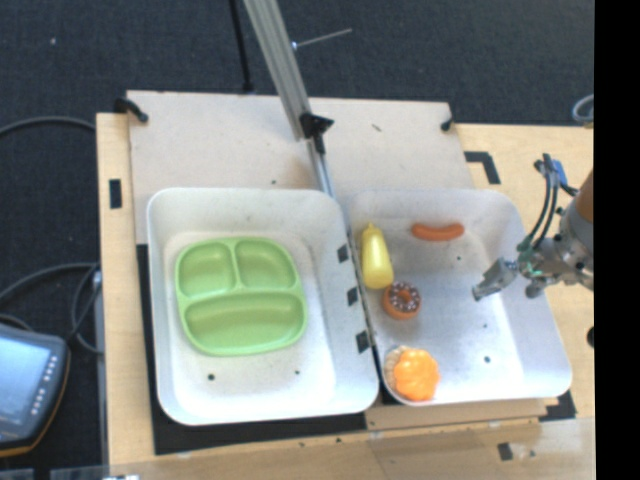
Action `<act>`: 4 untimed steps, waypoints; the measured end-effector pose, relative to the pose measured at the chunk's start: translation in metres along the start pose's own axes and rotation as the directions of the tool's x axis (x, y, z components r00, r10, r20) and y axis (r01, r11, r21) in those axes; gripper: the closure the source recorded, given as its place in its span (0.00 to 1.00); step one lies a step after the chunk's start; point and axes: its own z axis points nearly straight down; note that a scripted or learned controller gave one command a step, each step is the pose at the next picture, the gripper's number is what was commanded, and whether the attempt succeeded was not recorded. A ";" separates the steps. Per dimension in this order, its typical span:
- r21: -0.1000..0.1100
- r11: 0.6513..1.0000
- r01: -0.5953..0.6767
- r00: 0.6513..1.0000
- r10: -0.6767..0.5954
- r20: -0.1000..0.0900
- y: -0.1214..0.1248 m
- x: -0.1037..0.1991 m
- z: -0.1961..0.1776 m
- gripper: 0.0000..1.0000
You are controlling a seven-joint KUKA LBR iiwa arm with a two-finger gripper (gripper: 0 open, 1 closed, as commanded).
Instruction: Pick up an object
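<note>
- The gripper (497, 280) is hovering low over the right bin (520, 363), holding nothing; I cannot tell its finger state.
- Approach step is underway, I judge: the doughnut (402, 300) is lying nearest, leftward.
- Beyond, the orange fruit (415, 373), yellow bottle (376, 259), and sausage (437, 231) are waiting.

Arm: one, entering from the right edge, its orange band just visible there. Wrist: grey, hung with looping cables, angled leftward and down. Gripper (497, 280): grey, at the arm's left end, pointing left, nothing visible in it; too small and blurred to read further.
</note>
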 end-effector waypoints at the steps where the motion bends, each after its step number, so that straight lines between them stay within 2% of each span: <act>1: 0.001 1.000 0.006 1.000 -0.006 -0.004 -0.021 0.158 0.020 0.00; 2: 0.000 1.000 -0.007 1.000 0.007 0.001 -0.012 0.079 0.122 0.00; 4: -0.001 1.000 -0.007 1.000 0.007 0.000 -0.011 0.082 0.120 0.00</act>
